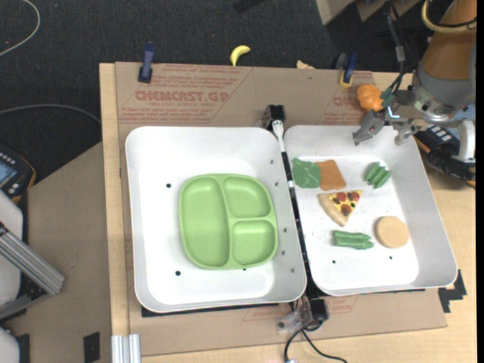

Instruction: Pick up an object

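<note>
A grey KUKA arm with an orange band is reaching in from the right, its jaws (384, 130) hanging over the far edge of the right bin (431, 233), spread wide and gripping nothing. The two metal fingers (366, 131) are splaying apart above bare white plastic, well short of any toy.

The pickable items are all lying in that right bin: a dark green leaf (305, 173) touching an orange-brown slab (332, 175), a pizza slice (341, 204) just below them, a small green pod (376, 175) toward the far right, a longer green bean (352, 239) nearer the camera, and a tan round cookie (392, 231) beside it. The loose scatter is likely leaving room for the fingers to drop around a single piece. The pod is sitting nearest the jaws, though which item is being targeted cannot be told.

In the left bin (151, 225), a green divided plate (227, 219) is lying flat, its three compartments bare.

An orange ball-like thing (368, 95) is sitting on the cardboard-covered counter (189, 93) just behind the wrist; whether it is a toy or part of the rig is hard to say. The upper arm is being cut off by the frame's top right corner.
</note>
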Controlling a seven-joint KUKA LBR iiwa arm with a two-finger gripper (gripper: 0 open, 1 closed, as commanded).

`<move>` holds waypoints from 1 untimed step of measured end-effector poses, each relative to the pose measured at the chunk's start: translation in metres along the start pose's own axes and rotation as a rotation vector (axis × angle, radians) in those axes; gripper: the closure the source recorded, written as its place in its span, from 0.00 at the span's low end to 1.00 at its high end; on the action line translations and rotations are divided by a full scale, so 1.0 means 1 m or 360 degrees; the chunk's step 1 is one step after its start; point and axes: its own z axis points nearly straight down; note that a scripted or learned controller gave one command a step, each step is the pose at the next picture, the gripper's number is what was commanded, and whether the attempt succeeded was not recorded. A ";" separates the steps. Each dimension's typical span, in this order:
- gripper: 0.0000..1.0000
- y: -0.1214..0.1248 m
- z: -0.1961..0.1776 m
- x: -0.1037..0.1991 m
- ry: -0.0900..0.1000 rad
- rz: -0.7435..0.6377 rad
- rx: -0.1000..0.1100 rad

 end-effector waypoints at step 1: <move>0.00 -0.058 0.099 0.040 -0.0001 0.0000 -0.0008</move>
